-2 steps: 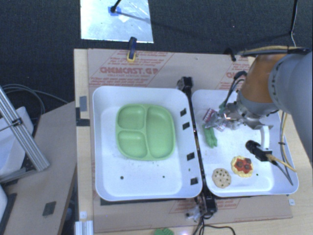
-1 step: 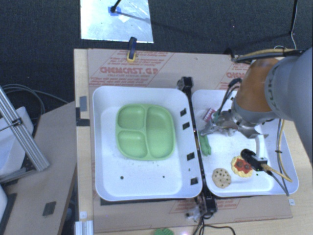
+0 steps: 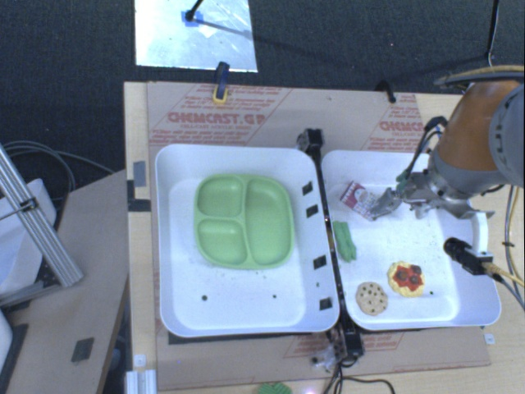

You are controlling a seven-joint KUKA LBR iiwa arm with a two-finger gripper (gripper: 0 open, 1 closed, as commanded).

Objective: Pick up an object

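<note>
Nearest you, the cookie [image 3: 372, 298] sits by the right bin [image 3: 476, 310]'s front edge. Your gripper [image 3: 379, 206] hovers far behind it, touching the red-white packet [image 3: 354, 196]; finger spread unclear. Green piece [image 3: 344, 240] hugs the divider; pizza toy [image 3: 406, 278] lies beside the cookie, open floor between.

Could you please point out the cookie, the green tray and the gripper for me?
cookie [image 3: 372, 298], camera view, middle of its face.
green tray [image 3: 244, 221], camera view, the ridge where its compartments meet.
gripper [image 3: 382, 204], camera view, at its fingertips.
</note>
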